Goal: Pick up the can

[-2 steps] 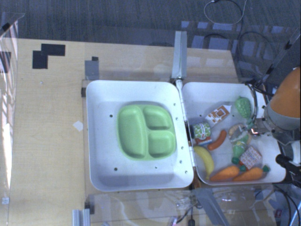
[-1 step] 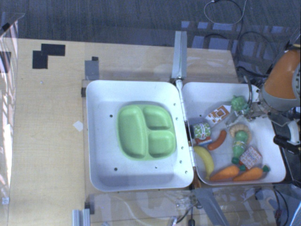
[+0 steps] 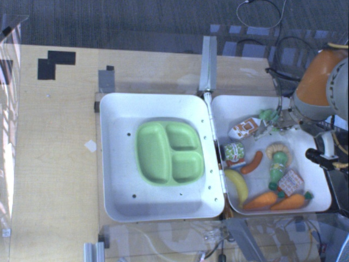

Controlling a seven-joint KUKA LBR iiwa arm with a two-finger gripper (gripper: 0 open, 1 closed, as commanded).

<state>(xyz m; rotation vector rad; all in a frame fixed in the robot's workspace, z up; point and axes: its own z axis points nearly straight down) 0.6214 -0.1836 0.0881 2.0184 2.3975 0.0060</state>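
The can (image 3: 234, 152) is small, with a green, white and red label. It stands in the right bin (image 3: 322, 203) close to that bin's left wall. My gripper (image 3: 282, 123) hangs over the far part of the right bin, below the grey wrist and the orange band (image 3: 319, 79). It is to the right of the can and farther back, well apart from it. Nothing shows held in the gripper.
Around the can lie a white and orange packet (image 3: 245, 129), a sausage (image 3: 252, 162), a banana (image 3: 238, 183), two carrots (image 3: 260, 201), a green bottle (image 3: 278, 167) and a small pink box (image 3: 290, 182). The left bin (image 3: 117, 146) holds a green divided plate (image 3: 169, 153).
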